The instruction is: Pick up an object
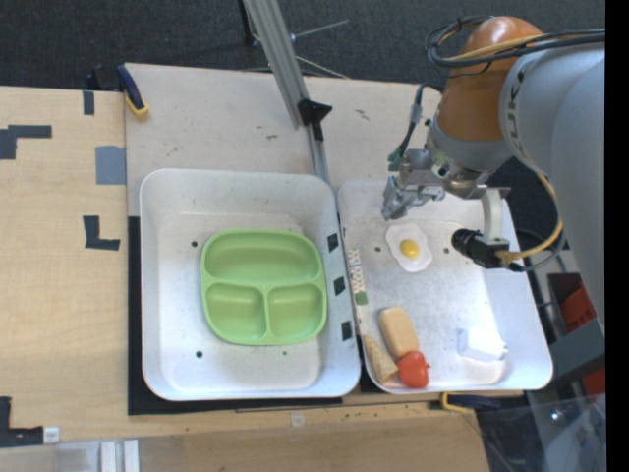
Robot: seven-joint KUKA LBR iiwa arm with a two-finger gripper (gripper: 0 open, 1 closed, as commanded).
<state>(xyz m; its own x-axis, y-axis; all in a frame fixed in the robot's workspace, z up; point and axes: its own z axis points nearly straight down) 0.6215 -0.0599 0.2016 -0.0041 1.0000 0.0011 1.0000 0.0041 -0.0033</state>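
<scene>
The fried egg (409, 248), a flat toy piece with a white skirt and a raised yellow yolk, lies on the floor of the right bin (511, 303) near its far end, and it looks like the nearest candidate for a pick. I judge it light and probably stiff plastic or rubber, thin at the edge and smooth, so it will likely slip if pinched across the flat; the yolk dome, or a bite across a narrow part of the white rim, seems the better place to take hold. The claw (398, 203) hangs just beyond the egg toward the bin's far wall, close to it, and nothing shows between its tips; whether they stand wide or narrow I cannot tell from this slant. Farther along the same bin, at the near end, lie a tan bread-like block (397, 329) and a red tomato (414, 370) touching it, both thicker and so perhaps easier to grip, and a small pale, clear-looking piece (481, 343) rests by the right wall. A black fitting (475, 247) on the arm's cabling hangs over the bin beside the egg. The left bin (167, 293) holds a green divided plate (263, 287), broad and shallow, awkward for two fingers. Both bins sit side by side on the worktop (59, 264).
</scene>
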